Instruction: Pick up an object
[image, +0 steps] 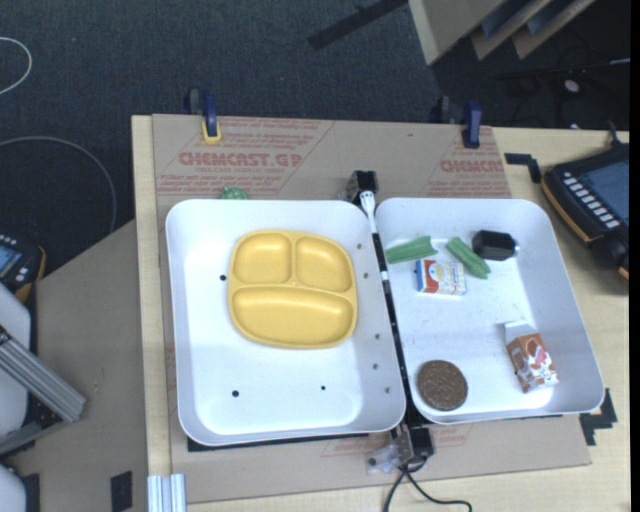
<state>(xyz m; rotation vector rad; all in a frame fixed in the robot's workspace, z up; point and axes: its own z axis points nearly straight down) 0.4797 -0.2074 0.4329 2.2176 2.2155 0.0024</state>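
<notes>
Bins: left bin (200, 380) is carrying the yellow divided plate (293, 287), right bin (560, 300) the small pieces.
Targets: brown disc (441, 384) is sitting at six o'clock, snack packet (530, 360) at four, long axis running twelve-to-six.
Gripper: can't tell its state or bearing.

Two white bins: left bin (200, 330) and right bin (570, 330). One yellow divided plate (293, 288) with three compartments. Two green pieces: first green piece (408, 249), second green piece (467, 257). One black object (493, 243). One small white packet (441, 276). One brown round disc (441, 384). One red-and-white wrapped packet (530, 360). Two blue clamps: left clamp (209, 115), right clamp (472, 125).
</notes>
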